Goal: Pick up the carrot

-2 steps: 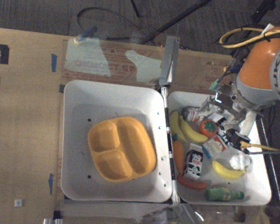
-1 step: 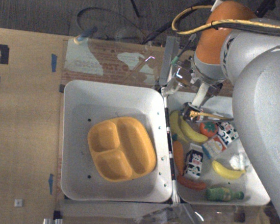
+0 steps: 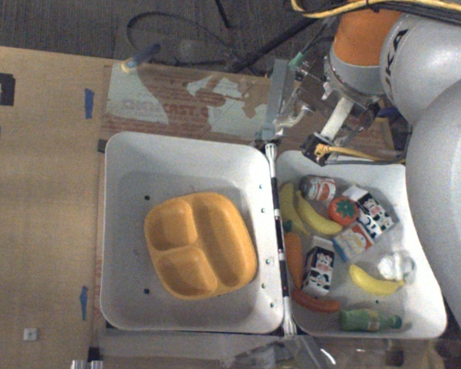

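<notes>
The carrot (image 3: 292, 257) is a short orange stick lying along the left wall of the right bin (image 3: 426, 297), between a banana and a small milk carton. My gripper (image 3: 284, 121) hangs over the far rim where the two bins meet, well above and behind the carrot. Its fingers stand open with nothing between them.
The right bin also holds two bananas (image 3: 315, 216) (image 3: 374, 280), a tomato (image 3: 343, 210), milk cartons (image 3: 319, 268), a can (image 3: 319, 188), a red pepper (image 3: 315, 303) and a green bottle (image 3: 369, 319). A yellow divided plate (image 3: 200, 243) lies in the left bin (image 3: 122, 210). Cables trail behind the bench.
</notes>
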### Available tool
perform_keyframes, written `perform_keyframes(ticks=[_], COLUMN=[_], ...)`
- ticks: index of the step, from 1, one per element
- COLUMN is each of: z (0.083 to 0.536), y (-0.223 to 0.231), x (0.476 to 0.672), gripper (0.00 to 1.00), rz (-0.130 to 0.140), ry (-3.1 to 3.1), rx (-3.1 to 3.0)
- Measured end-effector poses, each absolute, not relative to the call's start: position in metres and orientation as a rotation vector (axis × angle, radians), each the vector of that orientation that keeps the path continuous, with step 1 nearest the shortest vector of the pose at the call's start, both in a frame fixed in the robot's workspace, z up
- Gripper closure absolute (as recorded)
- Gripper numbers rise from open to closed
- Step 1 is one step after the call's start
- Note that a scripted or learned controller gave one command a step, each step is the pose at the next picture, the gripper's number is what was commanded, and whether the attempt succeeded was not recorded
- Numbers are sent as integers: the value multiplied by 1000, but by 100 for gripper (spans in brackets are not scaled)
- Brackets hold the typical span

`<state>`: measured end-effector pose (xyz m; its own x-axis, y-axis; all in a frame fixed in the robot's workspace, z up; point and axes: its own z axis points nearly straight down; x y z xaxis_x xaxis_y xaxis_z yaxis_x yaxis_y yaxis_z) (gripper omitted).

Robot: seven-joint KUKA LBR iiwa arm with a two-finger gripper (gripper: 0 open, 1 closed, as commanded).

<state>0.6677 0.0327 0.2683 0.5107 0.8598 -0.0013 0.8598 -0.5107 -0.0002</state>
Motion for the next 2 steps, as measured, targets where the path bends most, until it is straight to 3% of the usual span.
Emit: perform_keyframes(ticks=[1,2], z=[208,188], y=[-45,62], x=[635,642], gripper=[0,0], rz=[-8,-5], ry=[1669,1508], rx=[2665,2759])
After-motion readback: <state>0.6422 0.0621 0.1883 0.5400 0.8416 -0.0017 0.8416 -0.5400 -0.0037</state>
